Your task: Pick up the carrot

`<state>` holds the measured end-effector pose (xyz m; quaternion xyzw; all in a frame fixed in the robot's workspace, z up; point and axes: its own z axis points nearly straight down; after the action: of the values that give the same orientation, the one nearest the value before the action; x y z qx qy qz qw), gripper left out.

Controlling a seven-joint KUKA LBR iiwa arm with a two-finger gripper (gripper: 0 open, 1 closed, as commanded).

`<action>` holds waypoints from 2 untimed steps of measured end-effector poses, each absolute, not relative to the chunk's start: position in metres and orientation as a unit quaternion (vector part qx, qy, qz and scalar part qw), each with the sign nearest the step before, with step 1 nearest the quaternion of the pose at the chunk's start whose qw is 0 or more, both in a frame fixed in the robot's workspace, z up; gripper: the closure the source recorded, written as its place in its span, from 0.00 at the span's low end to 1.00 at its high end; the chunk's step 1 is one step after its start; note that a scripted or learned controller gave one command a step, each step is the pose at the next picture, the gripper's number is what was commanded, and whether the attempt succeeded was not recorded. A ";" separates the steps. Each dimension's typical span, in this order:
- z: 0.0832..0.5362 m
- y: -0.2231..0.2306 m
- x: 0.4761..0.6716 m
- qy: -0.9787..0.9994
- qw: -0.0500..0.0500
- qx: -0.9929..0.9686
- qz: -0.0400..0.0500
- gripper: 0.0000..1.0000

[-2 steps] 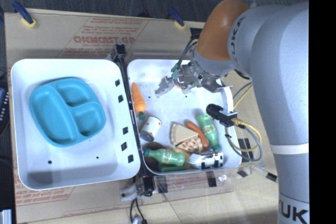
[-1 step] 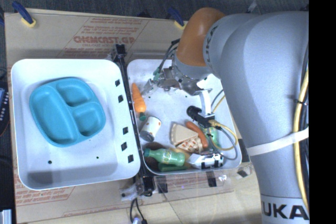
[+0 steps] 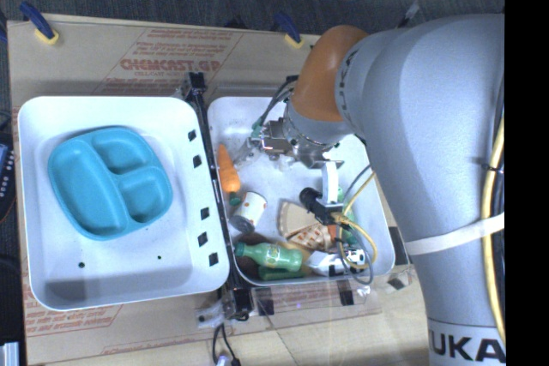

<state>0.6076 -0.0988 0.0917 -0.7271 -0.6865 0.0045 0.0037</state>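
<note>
One carrot [image 3: 228, 170] lies along the left wall of the right bin [image 3: 249, 111], just left of the gripper [image 3: 273, 141], whose opening cannot be told.

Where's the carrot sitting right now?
In the camera view, the carrot lies in the bin on the view's right, along its left wall, just above a small white container.

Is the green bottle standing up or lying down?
Lying down. The green bottle rests on its side on the floor of the right bin, along the wall nearest the camera.
</note>
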 end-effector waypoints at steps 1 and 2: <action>0.090 -0.092 0.592 -0.542 0.008 -0.840 0.006 0.00; 0.100 -0.091 0.592 -0.545 0.012 -0.838 0.007 1.00</action>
<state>0.5920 -0.0908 0.1000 -0.8380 -0.5454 0.0074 0.0116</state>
